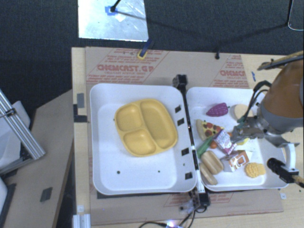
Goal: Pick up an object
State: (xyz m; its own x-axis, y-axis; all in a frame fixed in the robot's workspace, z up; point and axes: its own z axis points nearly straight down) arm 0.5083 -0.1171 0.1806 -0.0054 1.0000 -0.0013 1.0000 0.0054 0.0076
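Nearest in the camera view, along the front of the right bin, lie a hot-dog toy, a small printed carton and a yellow corn piece, close together. Just behind them sit a crinkled snack packet, a green pod and a pizza slice. The gripper hangs low over this cluster, beside the packet; whether its fingers are wide or narrow I cannot tell, and nothing is visibly between them. Farther back rest a purple grape bunch and a pale round piece.

These look like light plastic play food, stiff and somewhat slick, so little force should be needed. The packet seems thin and crushable, best pinched across its narrow width. The carton's flat sides offer a surer hold.

In the left bin a yellow divided tray lies alone. Beyond, on the tabletop, is printed cardboard.
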